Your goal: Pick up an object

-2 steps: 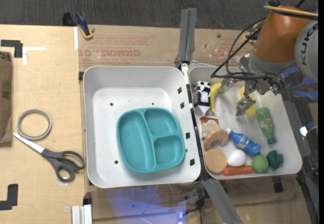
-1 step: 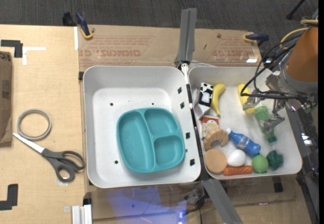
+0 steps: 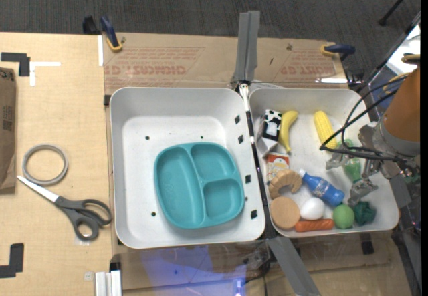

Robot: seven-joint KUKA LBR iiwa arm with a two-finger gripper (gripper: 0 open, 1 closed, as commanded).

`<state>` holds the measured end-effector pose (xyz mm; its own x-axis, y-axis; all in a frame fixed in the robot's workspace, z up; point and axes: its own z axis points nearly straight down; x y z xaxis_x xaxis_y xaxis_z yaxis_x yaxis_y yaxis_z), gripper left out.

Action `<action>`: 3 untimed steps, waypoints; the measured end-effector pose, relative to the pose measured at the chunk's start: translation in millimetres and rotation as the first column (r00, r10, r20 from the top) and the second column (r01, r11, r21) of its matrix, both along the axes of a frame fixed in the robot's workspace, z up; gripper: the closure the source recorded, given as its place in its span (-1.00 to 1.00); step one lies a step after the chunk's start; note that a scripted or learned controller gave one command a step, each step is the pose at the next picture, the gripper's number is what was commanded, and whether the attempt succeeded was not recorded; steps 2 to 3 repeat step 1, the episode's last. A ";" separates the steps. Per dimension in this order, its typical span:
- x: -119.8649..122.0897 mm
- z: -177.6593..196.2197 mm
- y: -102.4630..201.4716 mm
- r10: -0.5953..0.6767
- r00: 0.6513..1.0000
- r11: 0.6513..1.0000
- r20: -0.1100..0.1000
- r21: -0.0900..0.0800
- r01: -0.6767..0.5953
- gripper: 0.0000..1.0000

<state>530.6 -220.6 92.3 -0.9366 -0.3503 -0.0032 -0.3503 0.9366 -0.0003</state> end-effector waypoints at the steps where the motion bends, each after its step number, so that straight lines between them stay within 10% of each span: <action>1: 88.0 1.0 44.6 -0.079 0.997 0.997 0.003 0.001 0.079 -1.00; 3: 88.0 1.0 44.6 -0.079 0.997 0.997 0.003 0.001 0.079 -1.00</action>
